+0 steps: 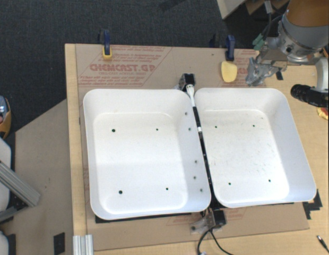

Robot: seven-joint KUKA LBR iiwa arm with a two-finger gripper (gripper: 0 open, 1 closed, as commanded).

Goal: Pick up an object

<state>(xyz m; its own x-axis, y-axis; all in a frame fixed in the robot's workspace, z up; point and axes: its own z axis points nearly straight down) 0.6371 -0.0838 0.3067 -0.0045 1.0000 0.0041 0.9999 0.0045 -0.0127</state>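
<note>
Beyond the right bin point(292, 110), yellow object point(228, 71), just left of the tool point(256, 76)

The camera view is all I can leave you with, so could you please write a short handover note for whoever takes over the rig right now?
Claw: hangs over the board behind the right bin, outside both bins; whether it is open or shut cannot be told from here, and nothing shows in it.
Things: a small pale yellow object lies on the board beside the claw, just behind the right bin's far rim, near a blue clamp. The left bin sits beside the right one.
Done: no pick made.
Left: grasp the yellow object, probably the nearest target, and lift it.
</note>
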